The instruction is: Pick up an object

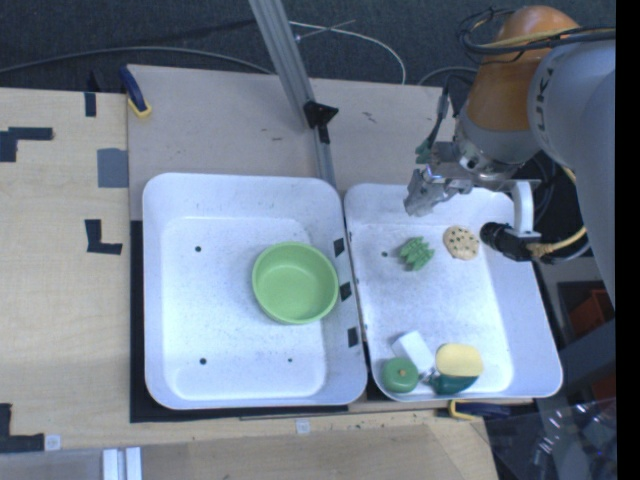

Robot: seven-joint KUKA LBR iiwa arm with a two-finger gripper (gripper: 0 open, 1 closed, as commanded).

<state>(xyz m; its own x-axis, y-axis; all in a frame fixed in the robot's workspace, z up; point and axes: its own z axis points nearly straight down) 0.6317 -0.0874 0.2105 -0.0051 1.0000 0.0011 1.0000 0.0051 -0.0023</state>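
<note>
- Gripper (424, 196) sits at the upper right of the frame, over the top edge of the right bin (520, 313); its fingers point down and left, but the view is too blurred to tell how far apart they stand, and nothing can be seen between them.
- Arm (560, 78), grey with an orange band, fills the upper right corner.
- Green leafy toy (416, 253) lies in the right bin's upper part, just below the gripper and apart from it.
- Round cookie (460, 242), tan with dark specks, lies just right of the leafy toy.
- Bottom edge of the right bin: a green round piece (401, 375), a white block (414, 349) and a yellow piece (459, 360), crowded together.
- Green bowl (295, 283) stands upright in the left bin (190, 298), toward its right side.
- No writing or brand can be read anywhere.
</note>
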